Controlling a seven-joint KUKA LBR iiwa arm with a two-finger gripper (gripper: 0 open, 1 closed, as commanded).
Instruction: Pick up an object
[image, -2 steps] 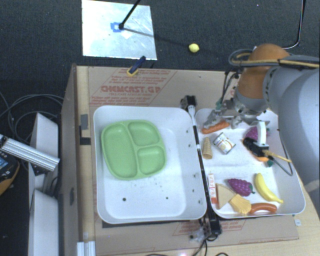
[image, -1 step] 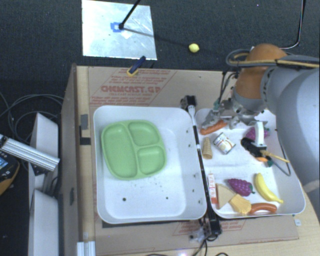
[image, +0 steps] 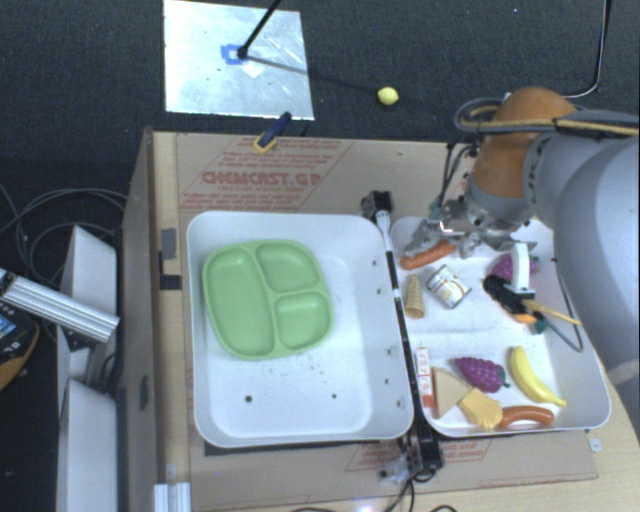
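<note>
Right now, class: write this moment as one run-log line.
arm: over right bin | gripper: by carrot | grip: unclear | green tray: left bin

Pincer (image: 432, 240) over carrot (image: 428, 256), right bin (image: 585, 400).

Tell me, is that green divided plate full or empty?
Empty. The green plate in the left bin shows three bare compartments.
</note>
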